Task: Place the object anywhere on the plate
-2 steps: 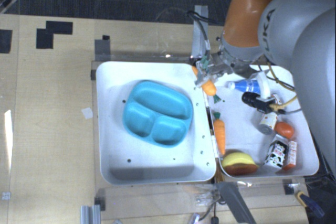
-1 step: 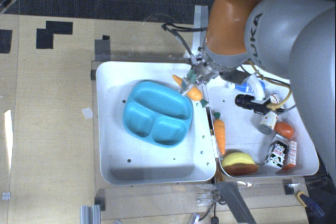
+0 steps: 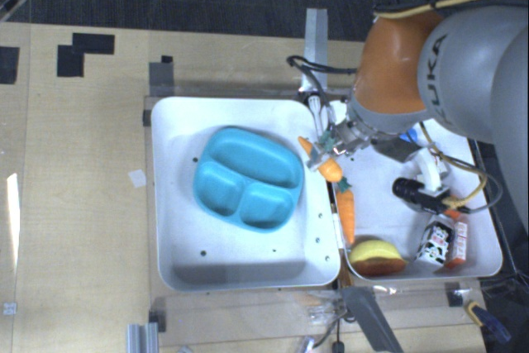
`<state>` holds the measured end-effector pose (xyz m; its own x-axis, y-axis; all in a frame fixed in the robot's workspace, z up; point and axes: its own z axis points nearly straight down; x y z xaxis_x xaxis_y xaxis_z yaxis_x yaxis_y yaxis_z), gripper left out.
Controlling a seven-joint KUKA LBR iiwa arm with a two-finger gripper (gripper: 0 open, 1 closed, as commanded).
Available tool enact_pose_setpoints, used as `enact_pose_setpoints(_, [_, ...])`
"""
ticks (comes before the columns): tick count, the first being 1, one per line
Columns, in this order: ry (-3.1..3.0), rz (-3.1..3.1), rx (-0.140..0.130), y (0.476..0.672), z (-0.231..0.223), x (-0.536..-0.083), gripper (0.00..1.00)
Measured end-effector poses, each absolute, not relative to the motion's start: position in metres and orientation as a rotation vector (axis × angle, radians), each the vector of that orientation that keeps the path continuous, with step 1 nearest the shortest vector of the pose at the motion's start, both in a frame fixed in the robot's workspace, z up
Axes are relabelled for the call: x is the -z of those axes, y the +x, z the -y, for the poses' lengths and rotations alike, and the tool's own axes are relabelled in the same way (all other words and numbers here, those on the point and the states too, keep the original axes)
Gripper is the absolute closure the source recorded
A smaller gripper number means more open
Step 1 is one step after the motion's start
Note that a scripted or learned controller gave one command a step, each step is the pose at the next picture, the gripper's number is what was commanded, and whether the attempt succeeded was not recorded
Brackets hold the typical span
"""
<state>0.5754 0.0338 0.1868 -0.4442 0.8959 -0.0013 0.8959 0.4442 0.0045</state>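
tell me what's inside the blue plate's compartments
Nothing visible: the blue plate in the left bin shows bare compartments. What lies under it is covered.

We see the gripper (image 3: pixel 329 146) above the bins' shared wall, a small orange piece (image 3: pixel 331 170) just below it; the blue plate (image 3: pixel 248 178) lies in the left bin (image 3: pixel 169 202).

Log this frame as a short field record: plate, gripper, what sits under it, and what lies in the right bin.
plate: blue divided plate, in the left bin, nothing on it
gripper: gripper over the divider between the bins
under gripper: small orange object, hold not clear
right bin: right bin holds a carrot, a yellow-and-red fruit, a small carton
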Motion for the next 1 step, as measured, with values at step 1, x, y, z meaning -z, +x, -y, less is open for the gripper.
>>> enact_pose_setpoints(1, [1.655, -2.666, -0.005, 0.5755, -0.0337, -0.1868, 0.0])
